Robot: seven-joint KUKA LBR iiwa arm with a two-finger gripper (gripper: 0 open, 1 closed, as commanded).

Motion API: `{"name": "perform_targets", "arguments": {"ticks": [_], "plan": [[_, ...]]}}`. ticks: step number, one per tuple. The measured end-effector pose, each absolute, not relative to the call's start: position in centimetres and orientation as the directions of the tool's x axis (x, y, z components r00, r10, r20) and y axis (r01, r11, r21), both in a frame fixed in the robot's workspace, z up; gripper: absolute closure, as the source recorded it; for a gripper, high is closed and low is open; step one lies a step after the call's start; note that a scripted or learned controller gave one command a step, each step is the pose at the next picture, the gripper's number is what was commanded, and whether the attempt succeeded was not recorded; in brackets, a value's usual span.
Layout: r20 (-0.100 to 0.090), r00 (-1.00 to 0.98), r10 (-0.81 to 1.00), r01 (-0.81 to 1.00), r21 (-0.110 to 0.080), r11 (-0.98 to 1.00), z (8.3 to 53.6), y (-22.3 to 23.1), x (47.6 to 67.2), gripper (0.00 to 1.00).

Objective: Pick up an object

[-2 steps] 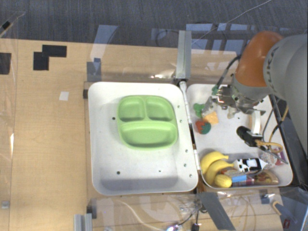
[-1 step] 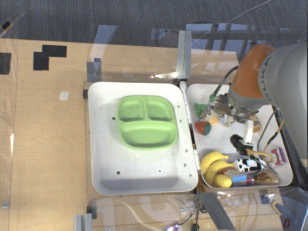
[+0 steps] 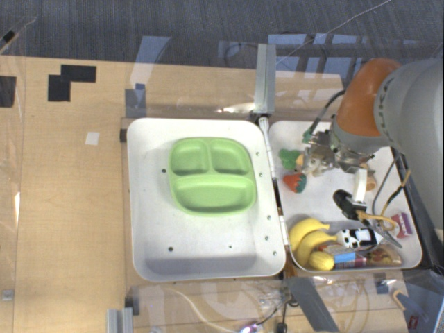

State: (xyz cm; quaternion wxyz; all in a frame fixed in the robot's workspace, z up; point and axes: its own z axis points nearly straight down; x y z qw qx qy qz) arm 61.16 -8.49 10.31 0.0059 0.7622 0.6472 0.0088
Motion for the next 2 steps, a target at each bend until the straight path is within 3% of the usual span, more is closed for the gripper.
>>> {"name": "perform_targets", "arguments": {"ticks": [1,2], "plan": [[0.002,0.236,0.972,0.972,0.012,-0.236,8.97,-12.95,62.16,1.0],[0.001,0.236,0.972,0.972,0.012,-0.236,8.96,-13.0,62.15,0.0]]}}
